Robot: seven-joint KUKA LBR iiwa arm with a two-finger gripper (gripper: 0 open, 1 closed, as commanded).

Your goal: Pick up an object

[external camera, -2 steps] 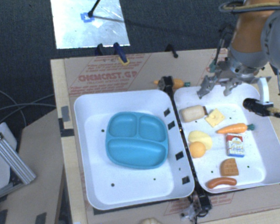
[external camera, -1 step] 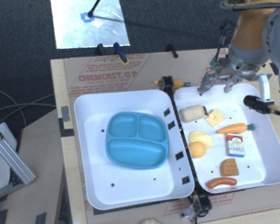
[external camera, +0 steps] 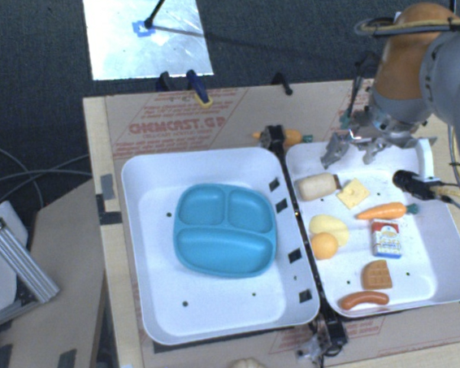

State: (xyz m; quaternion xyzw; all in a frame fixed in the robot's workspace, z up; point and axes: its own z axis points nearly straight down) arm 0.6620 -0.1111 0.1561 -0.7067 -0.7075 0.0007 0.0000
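My gripper [external camera: 351, 150] hangs over the far edge of the right bin [external camera: 451, 266], its two fingers spread apart with nothing between them. Below it in that bin lie a pale bread roll [external camera: 316, 185], a yellow cheese slice [external camera: 352, 194], a carrot [external camera: 382, 211], a pale pear-like fruit [external camera: 329, 226], an orange [external camera: 325, 245], a small red and white carton [external camera: 387, 238], a brown cracker [external camera: 376, 274] and a sausage [external camera: 363, 300]. The roll and the cheese lie nearest the fingers.
The left bin [external camera: 149, 228] holds a blue divided plate [external camera: 225, 229]. A black divider with clips [external camera: 292, 213] runs between the bins. A black cable connector [external camera: 414, 183] reaches over the right bin's right side. Cardboard lies under both bins.
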